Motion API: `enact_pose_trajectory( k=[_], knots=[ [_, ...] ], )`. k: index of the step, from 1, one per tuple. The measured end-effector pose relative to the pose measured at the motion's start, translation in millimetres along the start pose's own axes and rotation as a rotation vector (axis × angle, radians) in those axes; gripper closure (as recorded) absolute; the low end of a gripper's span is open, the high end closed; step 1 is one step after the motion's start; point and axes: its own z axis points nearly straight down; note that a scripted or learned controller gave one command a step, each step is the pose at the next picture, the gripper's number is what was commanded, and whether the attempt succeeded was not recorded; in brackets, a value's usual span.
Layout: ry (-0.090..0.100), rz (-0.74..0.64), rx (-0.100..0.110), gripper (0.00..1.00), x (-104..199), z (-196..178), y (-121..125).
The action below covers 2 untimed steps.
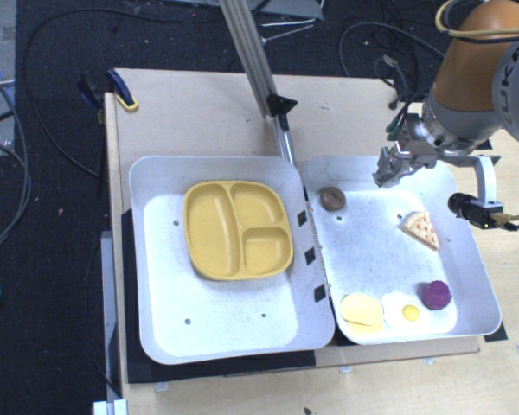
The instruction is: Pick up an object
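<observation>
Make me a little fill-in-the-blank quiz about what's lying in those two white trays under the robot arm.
1. The yellow divided plate lies in the ____ bin.
2. The purple ball lies in the ____ bin.
3. The pizza slice lies nearer the gripper than the ____ ball does.

Missing words: left; right; purple

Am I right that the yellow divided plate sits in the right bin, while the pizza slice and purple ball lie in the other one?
Not quite: the camera view shows the yellow divided plate in the left bin. The pizza slice and purple ball lie in the right bin.
</observation>
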Motion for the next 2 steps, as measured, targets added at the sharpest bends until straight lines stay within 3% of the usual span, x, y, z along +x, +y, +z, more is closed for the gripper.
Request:
enact_pose_trajectory(
  k=[1,2],
  knots=[
    [0.0,0.0,0.0,1.0,47,6,6],
    [-0.001,0.001,0.001,1.0,97,6,-5]
  ],
)
